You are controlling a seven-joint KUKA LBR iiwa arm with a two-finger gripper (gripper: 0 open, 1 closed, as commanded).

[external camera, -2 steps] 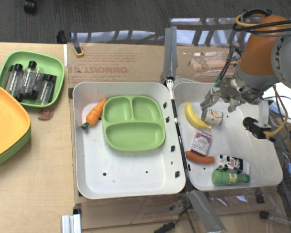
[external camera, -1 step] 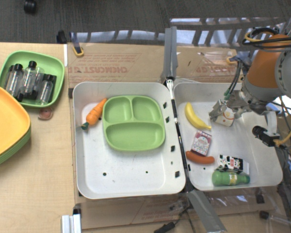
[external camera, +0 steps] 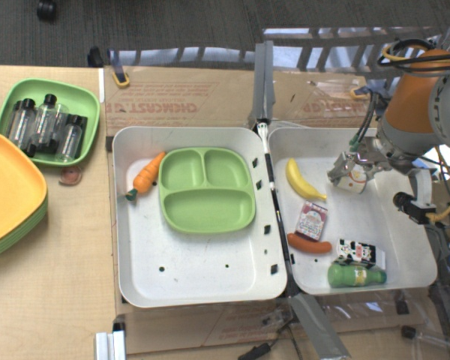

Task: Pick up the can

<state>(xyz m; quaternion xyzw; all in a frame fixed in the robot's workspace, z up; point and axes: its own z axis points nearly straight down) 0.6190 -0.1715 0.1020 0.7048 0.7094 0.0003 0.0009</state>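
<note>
The can (external camera: pixel 312 220), red and white with a printed label, lies on its side in the middle of the right bin (external camera: pixel 405 223). It rests between a yellow banana (external camera: pixel 304 180) above it and a red sausage (external camera: pixel 310 244) just below it. My gripper (external camera: pixel 352 174) hangs low over the back of the right bin, to the upper right of the can and clear of it. The grey arm with its orange band (external camera: pixel 416 100) comes down from the upper right.
A black-and-white carton (external camera: pixel 358 253) and a green bottle (external camera: pixel 356 276) lie near the right bin's front edge. The left bin (external camera: pixel 135 261) holds a green divided plate (external camera: pixel 207 189) and a carrot (external camera: pixel 145 175). A green tray of vials (external camera: pixel 49 122) and orange plates (external camera: pixel 11 197) sit on the bench at left.
</note>
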